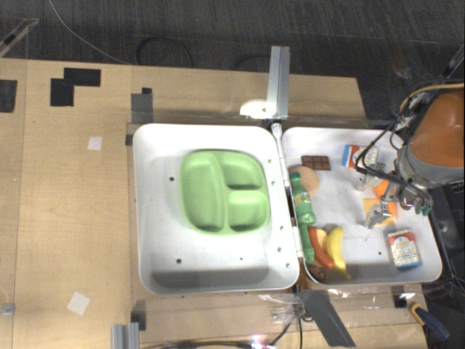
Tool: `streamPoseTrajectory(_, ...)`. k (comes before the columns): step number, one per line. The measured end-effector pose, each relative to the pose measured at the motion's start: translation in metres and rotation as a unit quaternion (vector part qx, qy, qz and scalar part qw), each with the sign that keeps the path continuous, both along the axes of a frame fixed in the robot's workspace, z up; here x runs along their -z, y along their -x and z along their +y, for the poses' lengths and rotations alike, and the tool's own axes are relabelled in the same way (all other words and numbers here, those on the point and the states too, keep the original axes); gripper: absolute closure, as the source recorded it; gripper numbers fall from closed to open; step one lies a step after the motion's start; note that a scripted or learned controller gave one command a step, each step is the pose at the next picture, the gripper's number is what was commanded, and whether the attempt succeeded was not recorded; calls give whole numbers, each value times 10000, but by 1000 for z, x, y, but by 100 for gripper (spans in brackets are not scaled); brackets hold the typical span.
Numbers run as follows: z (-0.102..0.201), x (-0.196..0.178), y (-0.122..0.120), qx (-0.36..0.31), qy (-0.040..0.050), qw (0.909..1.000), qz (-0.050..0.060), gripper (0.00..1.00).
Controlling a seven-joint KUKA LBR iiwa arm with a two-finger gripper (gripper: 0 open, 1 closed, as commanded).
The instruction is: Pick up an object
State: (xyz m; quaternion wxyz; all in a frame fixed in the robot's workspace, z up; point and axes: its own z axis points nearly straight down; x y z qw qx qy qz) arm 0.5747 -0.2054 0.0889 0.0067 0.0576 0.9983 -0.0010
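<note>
Nearest the camera sits the arm [436, 133], its orange band and grey wrist looming over the right side of the right bin [363, 271]. Below it the gripper [379, 213] hangs low over the bin floor, right at a small orange piece [383, 206] that may be a toy carrot or a wedge of some sort; cables and the wrist body cover much of it. Whether the fingers are spread or closed I cannot tell, and I cannot tell if the orange piece sits between them or just lies beside them.

Candidates for the pick are all in the right bin: a banana [336, 249] and a red pepper-like piece [320, 242] near the front left corner, a green bottle [301, 206] along the left wall, a brown chocolate bar [315, 163] and a small blue-and-white packet [352, 155] toward the back, and a little carton [403, 248] at the front right. The left bin [156, 267] carries a green divided tray [222, 190].

The risk, as I judge it, is a glancing close: the orange piece is small and lies flat, so the fingers could pinch off-centre and flick it aside, or close on nothing. Dangling cables near the wrist could also snag or nudge the packet at the back.
</note>
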Motion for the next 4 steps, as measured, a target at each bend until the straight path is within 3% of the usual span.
streamPoseTrajectory(1, 5, 0, -2, 616, -4, 9981, 2, 0)
streamPoseTrajectory(2, 30, 0, -15, 1240, -18, 9923, -5, 0)
streamPoseTrajectory(3, 23, -1, 49, 1218, -13, 9926, -9, 0)
streamPoseTrajectory(4, 108, -2, 49, 942, -21, 9955, -31, 0)
